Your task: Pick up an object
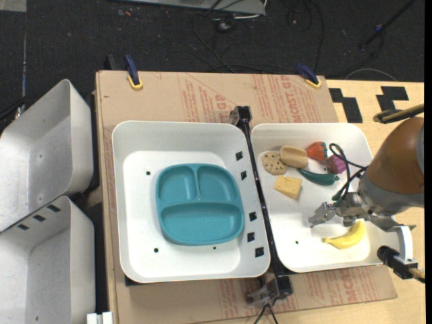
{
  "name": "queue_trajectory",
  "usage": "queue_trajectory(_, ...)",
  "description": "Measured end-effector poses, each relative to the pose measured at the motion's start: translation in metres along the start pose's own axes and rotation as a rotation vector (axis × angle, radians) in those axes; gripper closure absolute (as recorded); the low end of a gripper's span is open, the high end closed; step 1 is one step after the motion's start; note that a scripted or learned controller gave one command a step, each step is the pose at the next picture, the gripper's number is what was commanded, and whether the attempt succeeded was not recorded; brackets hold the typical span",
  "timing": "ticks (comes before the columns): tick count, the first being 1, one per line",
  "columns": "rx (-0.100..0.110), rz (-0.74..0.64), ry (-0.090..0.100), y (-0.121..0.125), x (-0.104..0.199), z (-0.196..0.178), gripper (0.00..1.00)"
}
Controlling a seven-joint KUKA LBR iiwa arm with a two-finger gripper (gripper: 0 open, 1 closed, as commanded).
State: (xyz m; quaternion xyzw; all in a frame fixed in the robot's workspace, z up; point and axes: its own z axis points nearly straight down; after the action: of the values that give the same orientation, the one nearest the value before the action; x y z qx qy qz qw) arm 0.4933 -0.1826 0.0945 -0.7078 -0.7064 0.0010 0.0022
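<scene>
Arm: grey with an orange band, it reaches in from the right edge and hangs low over the right bin.
Gripper: it sits above the floor of the right bin, near its lower middle, pointing left. Its metal fingers look parted, with nothing seen between them, so it is released and grasping no object.
Right bin: shallow and white, it lies on the desk beside the left bin, the two touching along a dark middle seam.
Banana: yellow, it lies on the floor of the right bin just below and right of the gripper, near the front wall.
Cheese wedge: pale yellow, it lies left of the gripper, apart from it.
Cookie: round and tan with dark spots, it lies at the upper left of the right bin, touching the bread roll.
Bread roll: light brown, just right of the cookie.
Red piece: it sits right of the bread roll, beside a purple piece.
Green pod: a curved dark teal shape below the red piece.
Left bin: white, it holds a teal divided plate lying flat in its middle.
Desk: covered with brown cardboard held by clamps at the far edge.
</scene>
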Motion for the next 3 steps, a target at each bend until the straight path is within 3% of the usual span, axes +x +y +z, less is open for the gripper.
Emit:
queue_trajectory(1, -0.005, 0.001, -0.001, 0.001, 0.000, -0.013, 1.00)
queue_trajectory(3, -0.010, -0.006, -0.004, 0.005, 0.008, -0.113, 1.00)
